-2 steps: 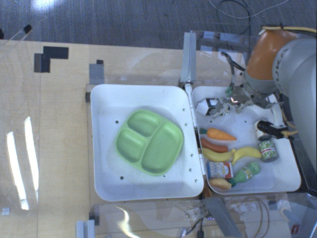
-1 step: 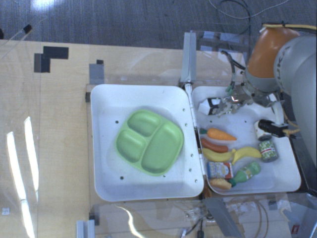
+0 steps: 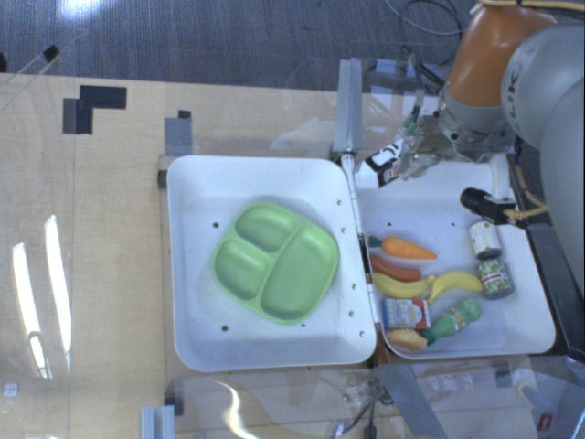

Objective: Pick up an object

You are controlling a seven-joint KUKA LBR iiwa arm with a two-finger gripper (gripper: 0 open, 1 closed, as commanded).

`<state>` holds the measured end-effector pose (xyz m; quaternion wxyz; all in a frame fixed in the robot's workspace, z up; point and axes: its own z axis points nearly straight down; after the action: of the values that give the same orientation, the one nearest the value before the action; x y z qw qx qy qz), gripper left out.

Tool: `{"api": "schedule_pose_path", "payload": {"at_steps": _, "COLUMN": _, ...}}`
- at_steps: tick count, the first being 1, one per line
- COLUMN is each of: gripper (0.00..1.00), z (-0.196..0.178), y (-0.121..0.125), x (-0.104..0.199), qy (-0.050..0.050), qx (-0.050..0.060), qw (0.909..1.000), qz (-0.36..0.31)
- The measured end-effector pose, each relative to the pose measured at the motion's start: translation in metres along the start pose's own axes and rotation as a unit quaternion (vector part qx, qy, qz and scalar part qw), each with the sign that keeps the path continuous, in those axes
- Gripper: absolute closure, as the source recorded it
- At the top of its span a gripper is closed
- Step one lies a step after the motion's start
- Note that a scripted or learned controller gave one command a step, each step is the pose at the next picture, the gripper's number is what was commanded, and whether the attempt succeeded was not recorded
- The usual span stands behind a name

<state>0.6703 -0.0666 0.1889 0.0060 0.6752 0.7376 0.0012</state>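
gripper [image 3: 408,160] hangs over the far-left corner of the right bin [image 3: 437,207], above bare bin floor and with no object visibly in it. the wrist is cluttered from this angle, so cannot tell if it's wide or narrow. candidates for the pick are all in the right bin, in its near half: carrot [image 3: 409,247] on top of the cluster, red sausage [image 3: 395,268] touching just below it, banana [image 3: 430,286] under that, small carton [image 3: 405,313] and green bottle [image 3: 454,319] crowded at the near edge, and two small jars [image 3: 484,240] [image 3: 494,277] off to the right side, apart from the pile. left bin [image 3: 196,199] holds just a green divided plate [image 3: 274,262], which is flat and wide and likely a poor grab. step in hand looks like choosing a target and coming down on it. the best bet is probably the carrot, since it's the item closest to the gripper and its far side is open. close across its thin width, not along its length, and come straight down. its thick end sits near the wall between the bins, so aim mid-body or toward the tip to avoid clipping the rim. the jars are the other option, being free-standing but short and round, so they may roll or tip if hit off-centre. avoid the banana, carton and bottle knot, where things are packed too tight and a neighbour would likely get pinched too.
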Motion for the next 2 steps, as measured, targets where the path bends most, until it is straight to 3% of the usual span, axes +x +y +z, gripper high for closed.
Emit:
{"api": "schedule_pose_path", "payload": {"at_steps": 1, "gripper": 0.00, "z": 0.002, "y": 0.000, "x": 0.005, "qy": 0.003, "qx": 0.001, "qw": 1.0000, "qz": -0.003}}
{"api": "schedule_pose_path", "payload": {"at_steps": 2, "gripper": 0.00, "z": 0.082, "y": -0.040, "x": -0.023, "qy": 0.003, "qx": 0.003, "qw": 0.9996, "qz": 0.027}}
